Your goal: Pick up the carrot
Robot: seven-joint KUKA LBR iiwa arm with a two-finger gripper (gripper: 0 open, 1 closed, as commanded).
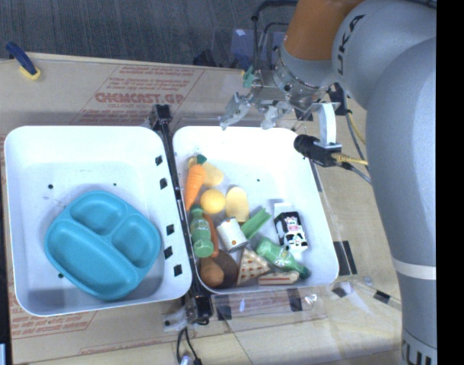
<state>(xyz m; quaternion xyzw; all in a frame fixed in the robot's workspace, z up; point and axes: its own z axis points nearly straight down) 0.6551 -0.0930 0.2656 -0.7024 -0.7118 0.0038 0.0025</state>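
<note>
The carrot point(194, 182) is orange with a green top and lies along the left wall of the right bin point(312, 204), its leafy end pointing to the far side. My gripper point(252, 116) hangs over the far rim of that bin, up and to the right of the carrot and apart from it. Its two fingers stand spread, open, with nothing between them. The grey arm with its orange band comes in from the upper right.
Crowded beside the carrot are a yellow lemon point(212, 201), a pale potato-like piece point(236, 202), a green bottle point(201, 234), a brown ball point(215, 270), a pizza slice point(252, 265) and a small milk carton point(292, 230). A blue divided plate point(103, 242) lies in the left bin point(34, 150).
</note>
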